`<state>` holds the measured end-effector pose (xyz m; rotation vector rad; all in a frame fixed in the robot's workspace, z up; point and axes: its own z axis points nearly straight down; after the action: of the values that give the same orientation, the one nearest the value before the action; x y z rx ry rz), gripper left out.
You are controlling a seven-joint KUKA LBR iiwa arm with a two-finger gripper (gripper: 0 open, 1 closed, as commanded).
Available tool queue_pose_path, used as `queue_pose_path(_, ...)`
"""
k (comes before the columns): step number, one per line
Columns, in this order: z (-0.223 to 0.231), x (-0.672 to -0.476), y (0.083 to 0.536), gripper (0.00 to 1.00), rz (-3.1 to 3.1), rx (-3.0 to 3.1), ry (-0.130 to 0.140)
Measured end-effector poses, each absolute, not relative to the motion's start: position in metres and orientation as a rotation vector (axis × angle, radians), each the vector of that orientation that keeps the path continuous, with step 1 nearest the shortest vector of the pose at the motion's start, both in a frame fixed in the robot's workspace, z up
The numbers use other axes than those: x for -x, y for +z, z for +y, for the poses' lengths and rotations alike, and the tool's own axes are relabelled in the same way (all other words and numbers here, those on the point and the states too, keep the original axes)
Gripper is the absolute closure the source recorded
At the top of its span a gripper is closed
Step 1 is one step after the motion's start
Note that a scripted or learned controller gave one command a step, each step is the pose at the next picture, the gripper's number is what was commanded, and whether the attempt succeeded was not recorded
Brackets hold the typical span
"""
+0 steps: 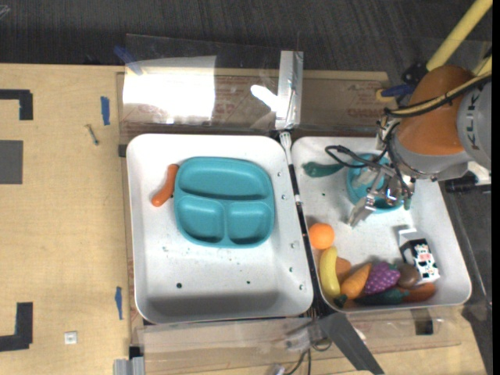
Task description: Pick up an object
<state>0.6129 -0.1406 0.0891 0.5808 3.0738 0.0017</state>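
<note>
Teal cup (361, 184) in the right bin's (457, 244) far half, largely hidden behind the hand (373, 201); arm (449, 123) cut off at the right edge.

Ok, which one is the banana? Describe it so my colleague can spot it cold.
Look in the right bin, along its left wall near the front corner. The banana lies there lengthwise, just below the orange. It is the only plain yellow, long curved piece; the purple grapes and the other toy food bunch to its right.
</note>
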Motion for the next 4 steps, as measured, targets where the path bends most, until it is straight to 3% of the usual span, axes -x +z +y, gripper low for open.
queue_pose_path(1,-0.109,-0.585,0.089,0.0,3.054,-0.675,0.002)
queue_pose_path(2,-0.132,-0.541,0.134,0.0,3.11,-0.424,0.0)
queue_pose_path(3,-0.119,-0.576,0.09,0.0,3.103,-0.395,-0.001)
queue_pose_path(4,-0.112,-0.527,0.09,0.0,3.08,0.508,-0.009)
